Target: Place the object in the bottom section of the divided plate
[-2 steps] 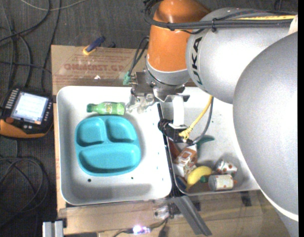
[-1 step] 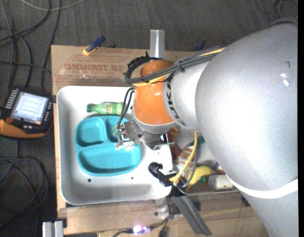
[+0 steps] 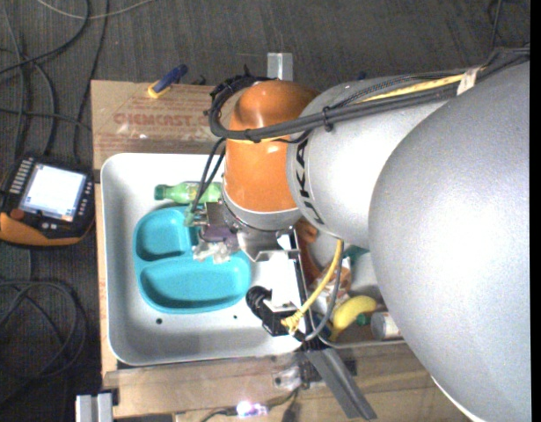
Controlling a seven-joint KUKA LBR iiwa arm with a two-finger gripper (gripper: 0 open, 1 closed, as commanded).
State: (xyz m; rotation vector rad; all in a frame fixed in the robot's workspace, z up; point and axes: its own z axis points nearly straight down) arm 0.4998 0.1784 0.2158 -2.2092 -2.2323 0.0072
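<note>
Turquoise divided plate (image 3: 191, 280), white bin (image 3: 120, 236), green bottle (image 3: 178, 192), yellow banana (image 3: 354, 310), grey arm (image 3: 446, 236) with orange band (image 3: 261, 165).

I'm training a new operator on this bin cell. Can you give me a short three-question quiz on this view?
1. True or false: the blue plate lies in the left bin.
2. What lies just above the plate, by the bin's far wall? A) green bottle B) red cup C) spoon
3. Fill in: the yellow thing in the right bin is a ____.

Key: 1 true. 2 A, the green bottle. 3 banana.
</note>
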